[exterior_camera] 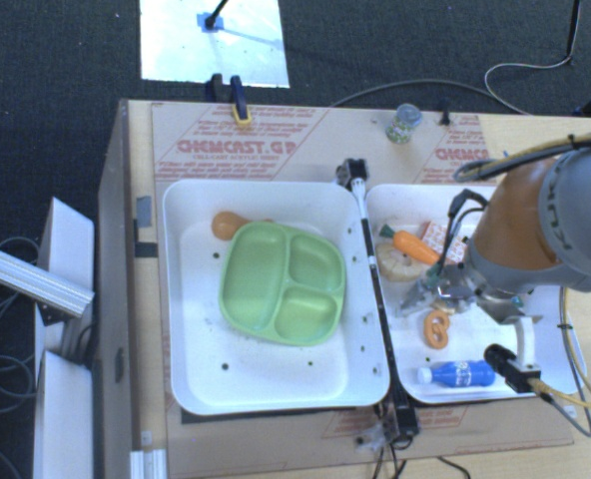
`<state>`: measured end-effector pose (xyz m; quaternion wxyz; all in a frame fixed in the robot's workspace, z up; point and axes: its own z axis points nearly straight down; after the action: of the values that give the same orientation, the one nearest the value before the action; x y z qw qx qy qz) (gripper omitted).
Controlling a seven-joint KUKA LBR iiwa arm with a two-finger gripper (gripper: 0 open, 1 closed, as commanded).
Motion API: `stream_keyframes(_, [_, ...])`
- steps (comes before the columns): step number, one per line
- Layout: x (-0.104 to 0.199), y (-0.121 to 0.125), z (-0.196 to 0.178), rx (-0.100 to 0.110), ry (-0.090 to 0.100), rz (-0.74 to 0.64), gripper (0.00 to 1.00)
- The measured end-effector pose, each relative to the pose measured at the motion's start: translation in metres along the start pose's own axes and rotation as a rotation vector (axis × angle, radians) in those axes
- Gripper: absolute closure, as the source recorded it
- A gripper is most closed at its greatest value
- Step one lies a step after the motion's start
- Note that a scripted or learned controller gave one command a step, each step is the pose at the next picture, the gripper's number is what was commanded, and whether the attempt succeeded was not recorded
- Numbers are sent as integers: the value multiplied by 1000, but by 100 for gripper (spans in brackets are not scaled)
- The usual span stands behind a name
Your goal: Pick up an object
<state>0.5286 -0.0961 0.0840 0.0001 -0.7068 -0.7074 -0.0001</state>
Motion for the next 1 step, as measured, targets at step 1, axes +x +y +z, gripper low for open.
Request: stream_keyframes(1, [0, -17, 0, 0, 0, -1, 0])
